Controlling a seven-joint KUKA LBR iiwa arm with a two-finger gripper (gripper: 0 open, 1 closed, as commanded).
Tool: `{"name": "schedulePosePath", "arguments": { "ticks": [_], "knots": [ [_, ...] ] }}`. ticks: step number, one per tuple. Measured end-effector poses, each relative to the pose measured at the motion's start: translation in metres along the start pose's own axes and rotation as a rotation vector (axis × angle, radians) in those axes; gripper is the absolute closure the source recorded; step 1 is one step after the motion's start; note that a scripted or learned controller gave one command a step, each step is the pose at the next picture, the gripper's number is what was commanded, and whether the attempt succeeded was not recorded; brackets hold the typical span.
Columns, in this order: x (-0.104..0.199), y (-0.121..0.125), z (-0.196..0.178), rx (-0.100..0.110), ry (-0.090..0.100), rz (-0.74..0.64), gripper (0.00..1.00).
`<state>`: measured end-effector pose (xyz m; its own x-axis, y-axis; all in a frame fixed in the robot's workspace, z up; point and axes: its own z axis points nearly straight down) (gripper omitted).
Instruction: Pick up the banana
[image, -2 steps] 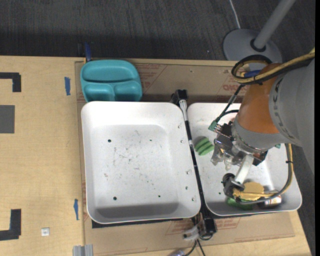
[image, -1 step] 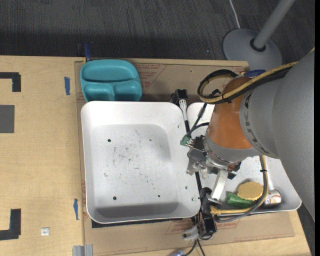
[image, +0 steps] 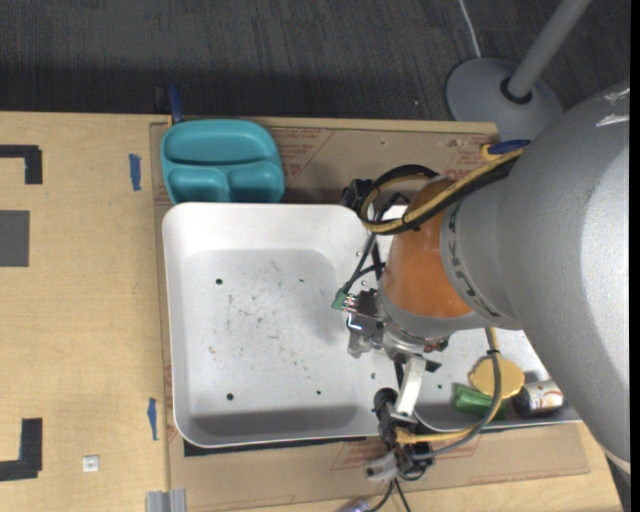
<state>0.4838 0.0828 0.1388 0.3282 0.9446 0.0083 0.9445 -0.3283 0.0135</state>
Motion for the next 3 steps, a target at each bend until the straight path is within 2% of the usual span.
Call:
{"name": "schedulePosePath", "arguments": {
  "ticks": [1,3],
  "knots": [
    [0.0031,0.0001,0.0023,-0.005,-0.002,0.008,1.00],
    [0.0049,-0.0013,0.0040,-0.001,-0.007,-0.063,1.00]
  ]
}}
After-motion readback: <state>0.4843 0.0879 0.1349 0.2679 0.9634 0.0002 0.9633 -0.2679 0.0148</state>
